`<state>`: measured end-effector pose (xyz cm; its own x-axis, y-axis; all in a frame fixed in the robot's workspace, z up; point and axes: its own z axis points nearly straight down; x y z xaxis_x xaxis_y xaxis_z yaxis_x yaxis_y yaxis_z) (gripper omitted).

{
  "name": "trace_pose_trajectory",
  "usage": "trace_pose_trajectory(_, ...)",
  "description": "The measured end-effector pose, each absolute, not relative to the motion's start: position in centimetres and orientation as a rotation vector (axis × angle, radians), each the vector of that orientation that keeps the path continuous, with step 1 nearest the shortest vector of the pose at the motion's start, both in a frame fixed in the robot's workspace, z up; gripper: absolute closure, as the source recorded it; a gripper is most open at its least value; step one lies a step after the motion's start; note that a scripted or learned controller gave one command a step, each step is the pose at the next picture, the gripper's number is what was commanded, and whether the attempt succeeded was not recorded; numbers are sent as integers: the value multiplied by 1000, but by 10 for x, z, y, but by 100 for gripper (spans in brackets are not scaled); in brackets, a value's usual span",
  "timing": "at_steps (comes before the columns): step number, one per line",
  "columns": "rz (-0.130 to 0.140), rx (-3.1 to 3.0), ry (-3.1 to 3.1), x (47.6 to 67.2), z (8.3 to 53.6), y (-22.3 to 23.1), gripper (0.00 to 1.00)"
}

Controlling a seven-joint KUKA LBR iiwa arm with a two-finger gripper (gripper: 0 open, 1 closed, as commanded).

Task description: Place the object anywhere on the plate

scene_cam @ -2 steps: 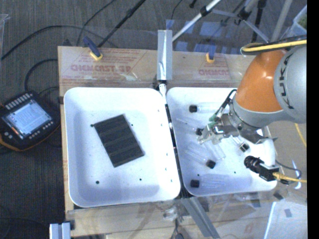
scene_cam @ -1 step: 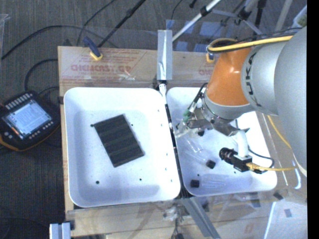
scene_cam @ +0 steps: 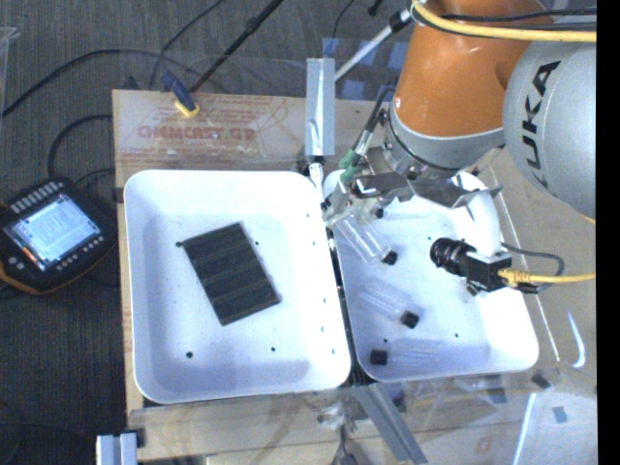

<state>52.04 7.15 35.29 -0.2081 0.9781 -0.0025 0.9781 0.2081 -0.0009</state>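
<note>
Currently poised with claw (scene_cam: 351, 200), grip state unclear, over right bin's (scene_cam: 504, 342) left edge, dark ridged plate (scene_cam: 231, 272) lying diagonally leftward.

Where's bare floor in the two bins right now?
Left bin: free all around the dark ridged plate, widest along the near wall and left wall. Right bin: crowded; the arm overhangs its far half, small black pieces dot the rest.

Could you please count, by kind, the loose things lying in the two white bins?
Flat black ribbed rectangular plate, in the left white bin: 1
Small black blocks, in the right white bin: 3
Total: 4
</note>
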Motion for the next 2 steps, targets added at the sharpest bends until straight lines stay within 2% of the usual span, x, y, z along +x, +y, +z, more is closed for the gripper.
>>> trace_pose_trajectory(1, -3, 1890, 2508, 502, 401, 138, 100)
trace_pose_trajectory(2, -4, 1725, 2624, 542, 416, 224, 100)
